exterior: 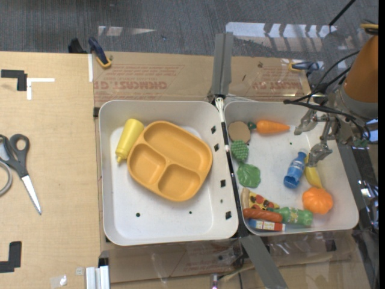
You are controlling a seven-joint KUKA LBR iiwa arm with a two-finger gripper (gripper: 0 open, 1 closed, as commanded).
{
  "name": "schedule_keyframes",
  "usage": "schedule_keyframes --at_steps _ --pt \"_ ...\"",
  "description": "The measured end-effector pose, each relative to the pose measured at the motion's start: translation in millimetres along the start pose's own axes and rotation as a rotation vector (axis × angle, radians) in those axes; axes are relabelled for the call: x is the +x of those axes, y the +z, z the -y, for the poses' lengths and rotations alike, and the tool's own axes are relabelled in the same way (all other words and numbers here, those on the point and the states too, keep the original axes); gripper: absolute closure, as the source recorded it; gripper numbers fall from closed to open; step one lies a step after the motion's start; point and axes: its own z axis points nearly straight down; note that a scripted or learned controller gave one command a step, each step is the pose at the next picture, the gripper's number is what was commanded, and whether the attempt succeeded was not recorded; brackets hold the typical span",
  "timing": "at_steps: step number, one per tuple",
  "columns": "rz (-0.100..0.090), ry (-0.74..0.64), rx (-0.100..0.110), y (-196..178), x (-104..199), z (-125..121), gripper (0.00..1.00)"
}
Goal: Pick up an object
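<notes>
My gripper (312, 139) hangs over the right side of the right bin (272, 156), open, with nothing between its fingers. Just below it lie a blue bottle (295, 170) and a yellow banana (313, 176), side by side. An orange fruit (317, 201) sits at the bin's front right. A carrot (272, 126) and a brown round piece (239, 131) lie at the back. Two green items (240, 152) (248, 175) rest along the left wall. Red and green packs (277, 214) line the front.
The left bin (120, 209) holds an orange divided plate (168, 159) and a yellow bottle (128, 139) leaning at its left. Scissors (21, 167) lie on the wooden board far left. A metal divider (221, 71) rises behind the two bins.
</notes>
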Motion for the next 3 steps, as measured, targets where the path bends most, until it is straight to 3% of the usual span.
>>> schedule_keyframes --at_steps 1,2,3 --pt "-0.004 -0.022 -0.001 59.1 31.6 -17.1 0.00" --pt "-0.005 0.013 -0.002 59.3 72.7 -21.3 0.00" --pt "-0.001 0.008 -0.003 49.2 70.2 -23.5 1.00"
